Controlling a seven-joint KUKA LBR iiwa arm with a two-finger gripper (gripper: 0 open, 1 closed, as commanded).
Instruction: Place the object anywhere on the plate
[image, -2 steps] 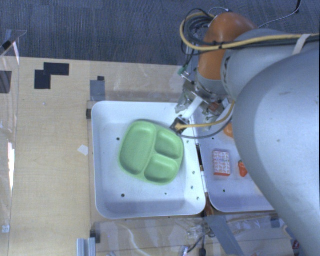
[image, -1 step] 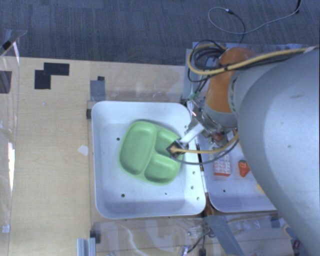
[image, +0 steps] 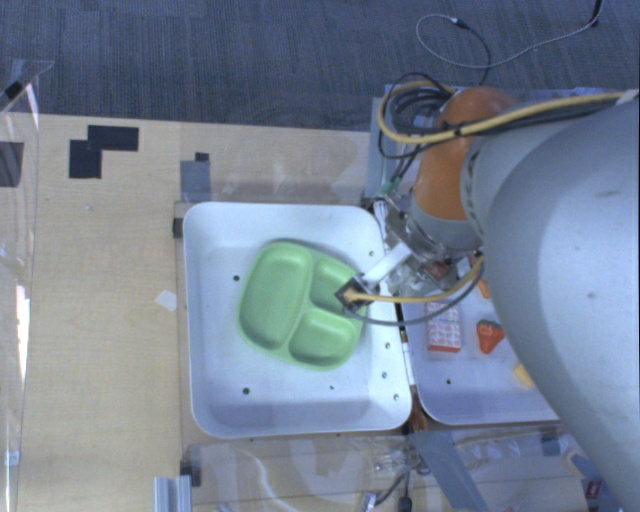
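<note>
Pale wooden desk (image: 100, 300), left bin (image: 215, 400) keeping green divided plate (image: 275, 300) flat for receiving; hand (image: 425, 268) near shared wall beside it, grip impossible to tell; likely object, red-white packet (image: 445, 330), lying unplaced in right bin (image: 470, 405).

My one fixed camera sits above the pale wooden bench (image: 100, 350), looking down at a slant. The left shallow white plastic bin (image: 215, 400) sits mid-frame; the bulky grey robot arm (image: 570, 250) looms close to the lens, right.
</note>
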